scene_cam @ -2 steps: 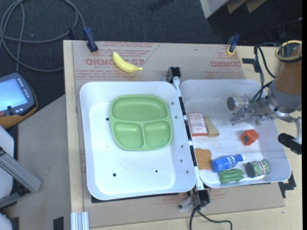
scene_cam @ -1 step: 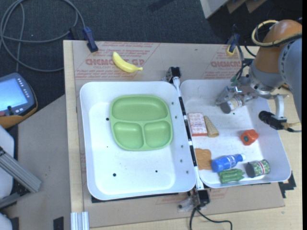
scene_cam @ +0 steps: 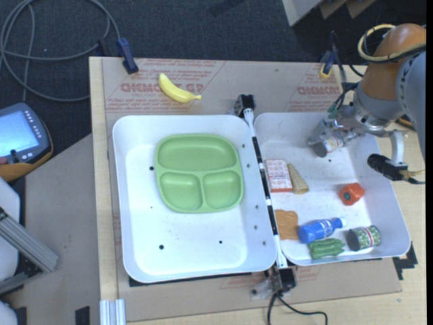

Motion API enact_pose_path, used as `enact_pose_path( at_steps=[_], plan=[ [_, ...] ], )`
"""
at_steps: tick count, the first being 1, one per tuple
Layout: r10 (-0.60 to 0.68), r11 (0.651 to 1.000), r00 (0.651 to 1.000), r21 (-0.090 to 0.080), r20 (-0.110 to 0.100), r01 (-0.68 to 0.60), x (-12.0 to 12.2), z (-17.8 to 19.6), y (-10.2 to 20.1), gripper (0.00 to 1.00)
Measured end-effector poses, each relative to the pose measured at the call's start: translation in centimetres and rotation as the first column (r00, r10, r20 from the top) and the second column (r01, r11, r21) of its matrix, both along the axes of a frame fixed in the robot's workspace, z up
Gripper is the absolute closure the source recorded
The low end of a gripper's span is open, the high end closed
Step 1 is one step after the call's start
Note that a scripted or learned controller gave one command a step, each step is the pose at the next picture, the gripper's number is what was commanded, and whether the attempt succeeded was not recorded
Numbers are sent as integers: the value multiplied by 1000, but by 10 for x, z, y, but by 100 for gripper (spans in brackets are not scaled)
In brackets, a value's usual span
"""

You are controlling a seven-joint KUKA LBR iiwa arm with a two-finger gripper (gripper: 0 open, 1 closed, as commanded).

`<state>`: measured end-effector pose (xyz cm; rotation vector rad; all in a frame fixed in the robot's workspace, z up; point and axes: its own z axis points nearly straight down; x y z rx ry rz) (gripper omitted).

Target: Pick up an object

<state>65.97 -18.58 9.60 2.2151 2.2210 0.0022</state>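
The right bin (scene_cam: 385, 181) holds several small objects: a pink-and-white box (scene_cam: 277, 175) with a tan block (scene_cam: 298, 179) beside it, an orange-red piece (scene_cam: 351, 193), a brown flat piece (scene_cam: 287, 223), a blue bottle (scene_cam: 319, 229), a green pickle-like item (scene_cam: 327, 248) and a dark can with a green label (scene_cam: 363, 237). My gripper (scene_cam: 323, 143) hangs over the upper part of the right bin, above bare floor, apart from all of these. Nothing shows between its tips.
The left bin (scene_cam: 135, 229) holds a green divided plate (scene_cam: 199, 172). A yellow banana (scene_cam: 177, 89) lies on the cardboard behind the bins. Blue clamps (scene_cam: 126, 54) sit at the board's back edge. A black clip (scene_cam: 245, 104) marks the seam between the bins.
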Motion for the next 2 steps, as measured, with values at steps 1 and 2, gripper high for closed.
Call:
enact_pose_path(
  at_steps=[1, 2],
  plan=[
    [-2, 1000, 1000, 2, -2, 2, 4, 41, 85, 100],
    [-1, 1000, 1000, 4, -6, 1, -31, 89, 144, 100]
  ],
)
